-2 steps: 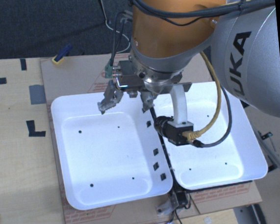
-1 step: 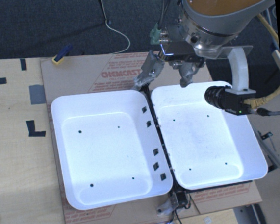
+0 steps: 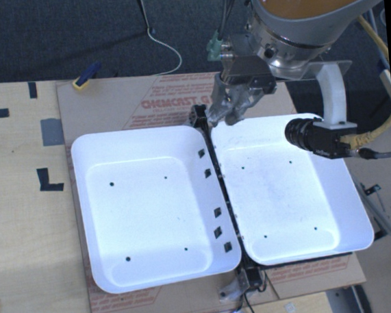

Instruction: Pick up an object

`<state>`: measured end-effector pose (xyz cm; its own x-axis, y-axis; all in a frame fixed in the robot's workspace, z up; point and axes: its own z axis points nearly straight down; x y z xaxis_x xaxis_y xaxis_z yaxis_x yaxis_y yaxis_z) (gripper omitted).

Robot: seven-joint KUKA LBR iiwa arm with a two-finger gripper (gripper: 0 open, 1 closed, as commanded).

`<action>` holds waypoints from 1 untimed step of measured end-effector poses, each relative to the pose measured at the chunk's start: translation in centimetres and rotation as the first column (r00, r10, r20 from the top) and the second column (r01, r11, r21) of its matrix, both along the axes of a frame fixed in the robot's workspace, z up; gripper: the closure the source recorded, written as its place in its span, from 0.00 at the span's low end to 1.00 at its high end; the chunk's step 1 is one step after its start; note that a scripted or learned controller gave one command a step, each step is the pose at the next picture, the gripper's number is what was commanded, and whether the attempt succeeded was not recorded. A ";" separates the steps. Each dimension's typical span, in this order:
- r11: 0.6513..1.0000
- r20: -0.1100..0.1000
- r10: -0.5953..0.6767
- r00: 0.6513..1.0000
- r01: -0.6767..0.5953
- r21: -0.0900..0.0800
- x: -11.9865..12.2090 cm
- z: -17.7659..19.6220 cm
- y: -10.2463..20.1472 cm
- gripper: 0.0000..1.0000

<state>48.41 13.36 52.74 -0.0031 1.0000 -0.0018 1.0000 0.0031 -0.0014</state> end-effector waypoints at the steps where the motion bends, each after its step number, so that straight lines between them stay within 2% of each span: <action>1: 1.000 -0.015 0.004 1.000 -0.004 -0.004 -0.2 -14.3 6.3 1.00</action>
